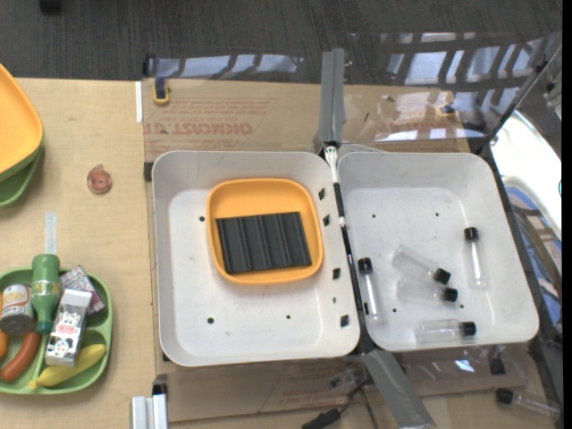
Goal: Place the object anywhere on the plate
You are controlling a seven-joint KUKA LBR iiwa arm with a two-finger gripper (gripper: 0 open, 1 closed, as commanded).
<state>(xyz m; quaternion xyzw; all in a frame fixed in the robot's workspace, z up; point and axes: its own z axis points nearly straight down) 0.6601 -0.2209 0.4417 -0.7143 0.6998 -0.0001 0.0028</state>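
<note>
The one legible text stands on the flattened cardboard sheet (pixel 234 119) behind the left bin (pixel 179 266): red block letters, upside down from the camera, reading "CHEMCRZT" or close to it. Labels on the small carton (pixel 64 329) and can (pixel 15 302) are too small to read.

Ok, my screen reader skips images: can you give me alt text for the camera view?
An orange plate holding a dark ribbed block sits in the left white bin; the right white bin holds several clear black-capped tubes.
</note>
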